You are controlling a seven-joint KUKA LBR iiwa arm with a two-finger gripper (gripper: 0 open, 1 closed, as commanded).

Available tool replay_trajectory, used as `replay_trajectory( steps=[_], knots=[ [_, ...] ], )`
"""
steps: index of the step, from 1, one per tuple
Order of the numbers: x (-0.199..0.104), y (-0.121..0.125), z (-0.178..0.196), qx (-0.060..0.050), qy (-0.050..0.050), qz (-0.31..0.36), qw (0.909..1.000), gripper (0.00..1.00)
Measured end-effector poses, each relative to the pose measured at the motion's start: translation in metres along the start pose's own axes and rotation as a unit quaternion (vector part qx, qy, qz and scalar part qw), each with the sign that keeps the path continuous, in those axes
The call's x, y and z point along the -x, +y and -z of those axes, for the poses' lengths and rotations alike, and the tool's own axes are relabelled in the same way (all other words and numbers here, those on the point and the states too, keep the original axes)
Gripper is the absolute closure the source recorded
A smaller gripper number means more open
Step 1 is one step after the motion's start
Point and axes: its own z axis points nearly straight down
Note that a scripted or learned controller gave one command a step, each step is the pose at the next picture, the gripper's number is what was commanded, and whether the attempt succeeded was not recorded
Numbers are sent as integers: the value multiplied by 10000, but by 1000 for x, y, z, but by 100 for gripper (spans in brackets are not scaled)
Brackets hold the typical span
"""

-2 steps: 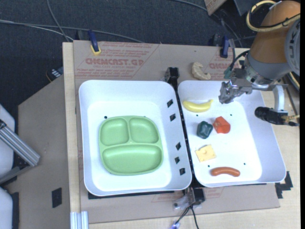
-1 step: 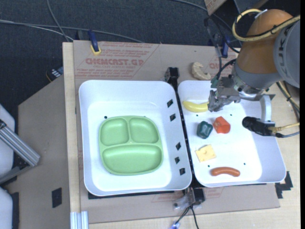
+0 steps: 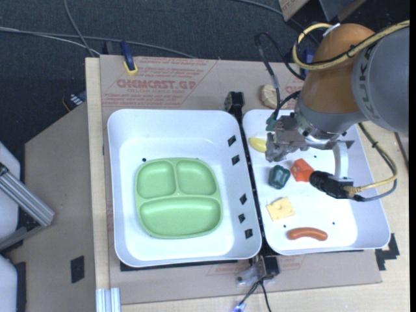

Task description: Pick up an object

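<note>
teal block [image 3: 279, 176] | right bin [image 3: 370, 229] | beside orange block [image 3: 301, 169]

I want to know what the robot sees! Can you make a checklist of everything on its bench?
Surface: cardboard-covered bench; left bin, right bin.
Job's things: right bin holds a yellow banana, dark green block, orange block, cheese wedge, sausage.
Clutter: green divided tray in left bin.
Grippers: gripper low over right bin, near the banana.
Cables: yellow cable along the arm.
Surroundings: dark carpet.
</note>
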Motion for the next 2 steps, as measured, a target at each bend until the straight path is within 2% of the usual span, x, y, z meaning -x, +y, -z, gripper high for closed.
replay_trajectory(
  steps=[1, 2],
  knots=[
    [-44, -23, 15, 7, 4, 7, 10000, 100],
    [-92, -36, 10, 0, 2, 7, 10000, 100]
  ],
)
